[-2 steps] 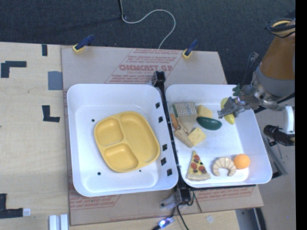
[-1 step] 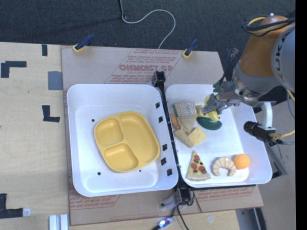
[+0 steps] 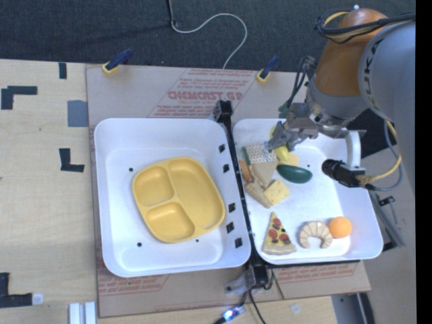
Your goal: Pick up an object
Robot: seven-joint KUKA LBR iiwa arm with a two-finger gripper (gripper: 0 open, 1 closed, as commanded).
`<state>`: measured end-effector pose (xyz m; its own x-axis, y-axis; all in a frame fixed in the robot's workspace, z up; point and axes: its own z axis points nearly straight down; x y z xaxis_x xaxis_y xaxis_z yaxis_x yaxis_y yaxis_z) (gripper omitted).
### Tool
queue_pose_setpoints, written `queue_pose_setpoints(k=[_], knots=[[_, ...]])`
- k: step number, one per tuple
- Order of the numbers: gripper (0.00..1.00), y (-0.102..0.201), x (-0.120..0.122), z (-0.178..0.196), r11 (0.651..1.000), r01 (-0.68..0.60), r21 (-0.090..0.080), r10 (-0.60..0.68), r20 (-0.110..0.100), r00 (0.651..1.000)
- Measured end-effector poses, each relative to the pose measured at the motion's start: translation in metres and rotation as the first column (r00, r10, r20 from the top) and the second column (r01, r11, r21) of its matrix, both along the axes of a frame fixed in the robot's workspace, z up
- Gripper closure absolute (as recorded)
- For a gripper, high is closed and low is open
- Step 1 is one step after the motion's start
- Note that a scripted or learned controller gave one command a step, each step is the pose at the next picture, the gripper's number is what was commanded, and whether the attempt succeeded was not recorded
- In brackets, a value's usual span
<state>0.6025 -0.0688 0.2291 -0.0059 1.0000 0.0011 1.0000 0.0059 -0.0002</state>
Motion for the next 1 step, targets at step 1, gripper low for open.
queue_pose_setpoints(k=[1], knots=[[1.0,0.0419,0.0361,-0.0141,1.0,0.0,-0.001,0.0,0.0,1.0]])
